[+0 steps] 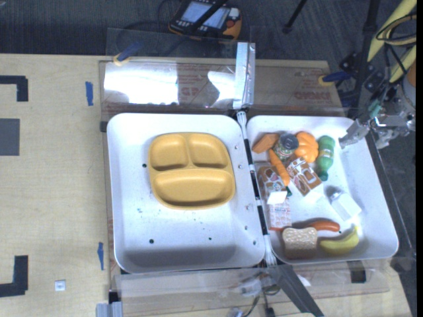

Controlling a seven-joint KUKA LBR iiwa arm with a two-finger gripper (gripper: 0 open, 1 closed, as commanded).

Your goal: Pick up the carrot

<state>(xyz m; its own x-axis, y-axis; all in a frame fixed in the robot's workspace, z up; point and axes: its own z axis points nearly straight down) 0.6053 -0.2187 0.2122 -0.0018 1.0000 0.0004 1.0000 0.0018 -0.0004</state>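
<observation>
Awaiting the pick — carrot not yet lifted, gripper parked at the bin's far right corner.

Camera view: you will find the carrot (280, 168) lying in the right bin (370, 197), in the cluster at its upper left, slanting down between a small dark-lidded jar (287, 144) and a brown packet (269, 177), apparently touching both. The gripper (357, 132) sits over the bin's upper right rim, well apart from the carrot; nothing is visible between its tips, but whether they are spread or closed you cannot tell at this size. The left bin (125, 197) carries a yellow divided tray (192, 170). My judgement — no step of the grasp is done; approach, descent, closing and lift all remain, and the crowding neighbours may foul the grip.
</observation>
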